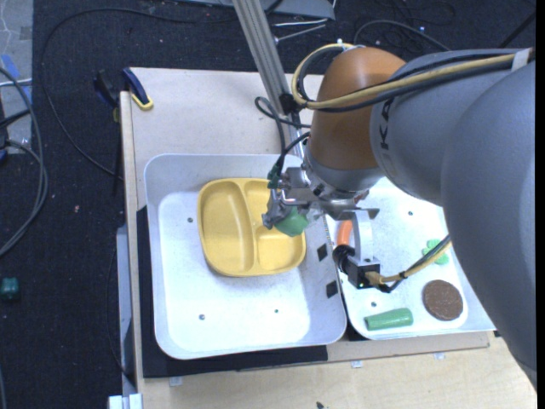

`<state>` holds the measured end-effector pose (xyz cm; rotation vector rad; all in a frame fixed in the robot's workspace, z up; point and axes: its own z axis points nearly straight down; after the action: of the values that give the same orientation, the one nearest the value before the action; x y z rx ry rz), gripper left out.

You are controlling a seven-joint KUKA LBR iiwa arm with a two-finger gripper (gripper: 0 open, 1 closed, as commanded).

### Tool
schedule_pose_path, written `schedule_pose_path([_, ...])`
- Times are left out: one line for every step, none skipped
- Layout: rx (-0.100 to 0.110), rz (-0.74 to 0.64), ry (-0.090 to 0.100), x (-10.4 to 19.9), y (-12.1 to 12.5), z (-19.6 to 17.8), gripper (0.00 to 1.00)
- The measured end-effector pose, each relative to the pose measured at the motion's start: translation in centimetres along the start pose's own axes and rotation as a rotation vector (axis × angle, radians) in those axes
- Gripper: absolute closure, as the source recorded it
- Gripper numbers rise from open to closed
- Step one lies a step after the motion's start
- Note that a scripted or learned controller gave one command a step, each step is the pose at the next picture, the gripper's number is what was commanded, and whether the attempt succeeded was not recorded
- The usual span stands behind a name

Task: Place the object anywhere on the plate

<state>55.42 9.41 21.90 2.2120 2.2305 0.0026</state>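
Your gripper (285, 213) is closed on a small green object (292, 222) over the yellow divided plastic plate's (230, 228) three o'clock rim. Placing step, I'd judge: lower slightly, then release.

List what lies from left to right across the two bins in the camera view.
Yellow plate → gripper over a green object at the plate's right edge → orange piece → green block → brown disc.
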Motion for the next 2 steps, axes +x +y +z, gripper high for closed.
schedule_pose_path([0.0, -0.001, 0.001, 5.9, -0.9, -1.4, 1.0])
schedule_pose_path([0.002, 0.0, -0.001, 11.2, -1.7, -0.3, 1.0])
